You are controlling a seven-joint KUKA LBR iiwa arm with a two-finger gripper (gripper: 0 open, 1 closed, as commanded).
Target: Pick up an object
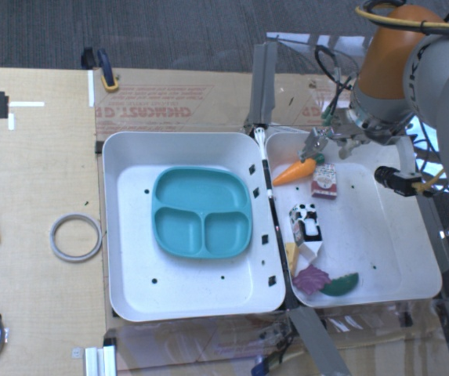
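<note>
Orange toy carrot [295, 171] lies in the right bin [389, 241], its tip touching the tool [316, 143]; grip unclear.

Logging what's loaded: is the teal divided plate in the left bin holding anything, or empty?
Empty. The teal divided plate lies flat in the left bin, and all three of its compartments show bare teal surface with nothing in them.

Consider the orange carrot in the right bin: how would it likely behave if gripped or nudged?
The carrot tapers to a point, so it would probably swing round rather than roll straight. It looks like a smooth plastic toy, likely light and stiff, perhaps slippery. The gripper hangs above its thick end.
</note>
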